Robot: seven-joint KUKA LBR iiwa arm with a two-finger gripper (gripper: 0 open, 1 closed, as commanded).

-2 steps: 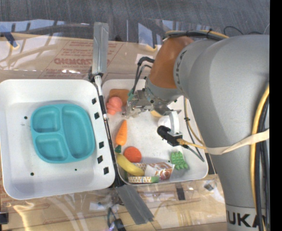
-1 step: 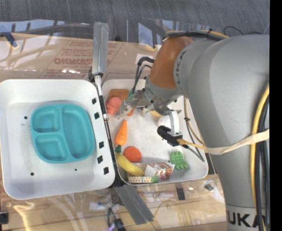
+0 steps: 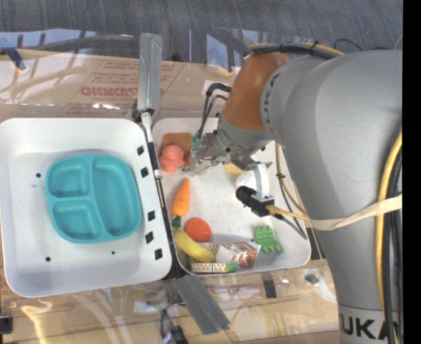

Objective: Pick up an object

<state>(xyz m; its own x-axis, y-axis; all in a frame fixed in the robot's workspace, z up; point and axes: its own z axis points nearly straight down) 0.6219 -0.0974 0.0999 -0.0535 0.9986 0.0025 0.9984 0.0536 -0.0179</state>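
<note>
From above, the bench (image 3: 67, 84) carries two shallow white bins side by side; the left bin (image 3: 16, 192) holds a teal divided tray (image 3: 93, 197) lying flat near its middle; the right bin (image 3: 217, 192) holds a scatter of toy food. The grey arm (image 3: 339, 135) with its orange band (image 3: 249, 92) reaches in from the right and bends down over the far end of the right bin; the tool (image 3: 204, 156) hangs low there, just beside a pink round thing (image 3: 171, 157) in the bin's far left corner, and whether it is spread or pressed together I cannot tell. An orange carrot (image 3: 182, 198) lies along the left wall; nearer the front sit an orange-red ball (image 3: 198, 229), a yellow banana (image 3: 192, 246), a small printed packet (image 3: 235, 254) and a green piece (image 3: 267, 239); a yellow thing (image 3: 233, 168) peeks out under the wrist.
</note>
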